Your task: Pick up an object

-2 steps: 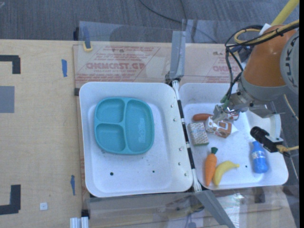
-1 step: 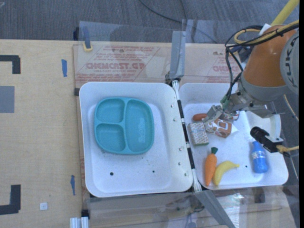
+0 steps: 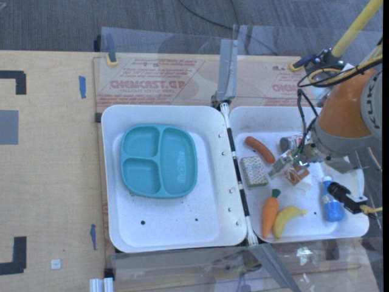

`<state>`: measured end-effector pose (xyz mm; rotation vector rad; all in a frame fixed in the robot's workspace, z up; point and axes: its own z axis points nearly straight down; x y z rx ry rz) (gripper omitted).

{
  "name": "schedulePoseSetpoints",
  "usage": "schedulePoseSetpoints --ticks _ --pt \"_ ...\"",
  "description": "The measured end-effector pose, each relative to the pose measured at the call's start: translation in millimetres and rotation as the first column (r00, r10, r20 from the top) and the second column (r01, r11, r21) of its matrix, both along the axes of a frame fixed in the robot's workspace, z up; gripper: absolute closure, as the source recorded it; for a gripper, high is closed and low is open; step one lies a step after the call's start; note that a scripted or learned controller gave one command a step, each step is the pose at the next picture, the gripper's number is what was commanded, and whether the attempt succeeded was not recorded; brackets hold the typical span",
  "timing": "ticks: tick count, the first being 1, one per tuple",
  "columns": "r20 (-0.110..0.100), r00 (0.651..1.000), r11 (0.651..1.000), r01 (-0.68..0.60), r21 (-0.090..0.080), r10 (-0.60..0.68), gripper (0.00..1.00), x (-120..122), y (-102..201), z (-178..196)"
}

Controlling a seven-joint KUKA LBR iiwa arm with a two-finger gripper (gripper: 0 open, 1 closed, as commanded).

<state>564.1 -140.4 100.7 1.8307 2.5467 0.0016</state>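
From the fixed overhead camera, the arm (image 3: 346, 111) comes in from the right and bends down over the right bin (image 3: 358, 224). Its gripper (image 3: 296, 162) hangs low near the middle of that bin, and the area around the fingertips is cluttered and blurred. I cannot tell how far the fingers are spread, nor whether anything sits between them. A small brown and white object (image 3: 298, 176) lies right under the gripper, possibly touching it, though the view is too poor to be sure.

Taking the gripper as the landmark, the other things in the right bin lie around it. A red sausage (image 3: 260, 149) lies to its left and slightly farther back, tilted. A tan rectangular sponge-like block (image 3: 254, 171) lies to its left and a little nearer the camera, close to the divider between the bins. A toy carrot (image 3: 270, 214) stands nearer the front edge, down and left of the gripper, with a yellow banana (image 3: 287, 219) just beside it on the right, the two touching or nearly so. A blue bottle (image 3: 332, 204) with a dark cap lies to the gripper's right and nearer the front.

Well to the left of the gripper, beyond the divider, the left bin (image 3: 206, 224) holds a teal divided plate (image 3: 159, 161), lying flat toward the bin's back left.
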Motion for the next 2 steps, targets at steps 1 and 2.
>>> schedulePoseSetpoints --ticks 1,2 --pt "0.004 1.000 1.000 0.003 -0.001 -0.003 1.00 0.5 -1.5 9.9" --pt "-0.003 0.986 0.986 0.169 0.002 -0.169 1.00 -19.8 82.5 124.8"
